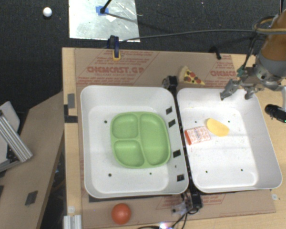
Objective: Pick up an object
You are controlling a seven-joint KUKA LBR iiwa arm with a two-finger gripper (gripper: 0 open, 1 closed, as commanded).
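Jaws (237, 90) spread apart, gripping nothing, at upper right over right bin (257, 175); yellow piece (217, 127) and red-white packet (198, 135) lie mid-bin.

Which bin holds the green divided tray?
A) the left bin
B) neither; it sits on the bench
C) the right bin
A: the tray lies inside the left bin, while the right bin holds a red-and-white packet and a yellow piece.

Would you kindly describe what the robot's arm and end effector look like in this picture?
The arm is grey metal with a rounded orange band above the wrist. Its end effector is a compact grey unit with two dark fingers, and thin dark cables run alongside the wrist.
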